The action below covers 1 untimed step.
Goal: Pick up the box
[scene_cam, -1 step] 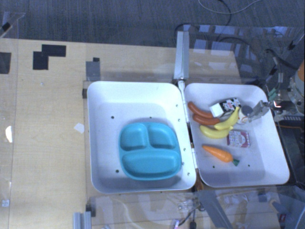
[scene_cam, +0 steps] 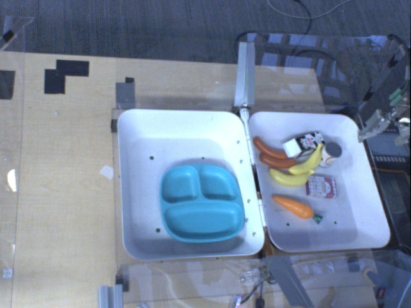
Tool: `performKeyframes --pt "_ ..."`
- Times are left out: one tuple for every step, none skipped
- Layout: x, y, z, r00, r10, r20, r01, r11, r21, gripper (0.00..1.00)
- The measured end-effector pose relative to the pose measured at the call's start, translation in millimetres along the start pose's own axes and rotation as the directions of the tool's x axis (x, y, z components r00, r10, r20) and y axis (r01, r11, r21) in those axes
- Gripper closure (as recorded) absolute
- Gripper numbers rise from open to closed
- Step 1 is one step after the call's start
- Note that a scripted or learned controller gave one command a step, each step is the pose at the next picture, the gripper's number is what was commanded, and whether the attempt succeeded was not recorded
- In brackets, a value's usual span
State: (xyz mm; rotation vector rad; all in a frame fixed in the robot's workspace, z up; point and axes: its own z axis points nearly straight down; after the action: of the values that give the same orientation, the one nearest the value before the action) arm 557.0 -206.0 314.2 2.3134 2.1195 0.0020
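Note:
A small white and black box (scene_cam: 303, 144) lies in the right bin (scene_cam: 359, 230), near its back, leaning against the tip of a yellow banana (scene_cam: 297, 172). A flat pink and white packet (scene_cam: 321, 186) lies just in front of the banana. The gripper (scene_cam: 380, 123) hovers over the right bin's back right corner, well to the right of the box and apart from every object. Only part of it shows at the frame's edge.
The right bin also holds a red-brown sausage (scene_cam: 275, 154), an orange carrot (scene_cam: 295, 207) and a small round grey item (scene_cam: 332, 151). A blue divided plate (scene_cam: 201, 203) lies in the left bin (scene_cam: 138, 172). A metal post (scene_cam: 244, 69) stands behind the bins.

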Motion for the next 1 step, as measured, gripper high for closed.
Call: performKeyframes --pt "16.6 3.1 130.6 1.000 0.020 -0.002 -0.020 1.000 0.004 0.00"
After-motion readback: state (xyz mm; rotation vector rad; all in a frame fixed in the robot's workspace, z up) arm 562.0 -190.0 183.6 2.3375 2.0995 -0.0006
